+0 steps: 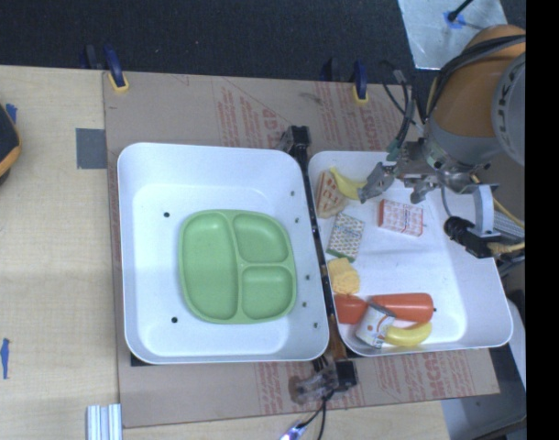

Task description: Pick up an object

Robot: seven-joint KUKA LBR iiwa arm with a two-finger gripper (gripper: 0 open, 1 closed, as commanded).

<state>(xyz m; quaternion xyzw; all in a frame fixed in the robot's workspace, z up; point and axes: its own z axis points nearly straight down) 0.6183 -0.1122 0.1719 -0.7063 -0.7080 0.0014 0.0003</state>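
The red-and-white packet (pixel 401 218) lay in the right bin (pixel 481 310), just below the hand (pixel 400 178). The hand hung spread open above the bin's top end, grasping nothing. A banana (pixel 345 187) lay just left of it.

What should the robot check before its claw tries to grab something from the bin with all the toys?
1. Claw is over the toy bin: ok. The claw hangs above the right white bin, near its far end.
2. Claw is not carrying anything: cannot tell.
3. A toy lies close by: ok. The red-and-white flat packet sits just below the claw.
4. That packet has room around it: ok. It lies apart from the checkered green packet.
5. Toys at the near end are easy to grab: not ok. The orange carrot-shaped toy and the yellow banana toy are crowded together.
6. The green divided plate is out of the way: ok. It lies in the left white bin.
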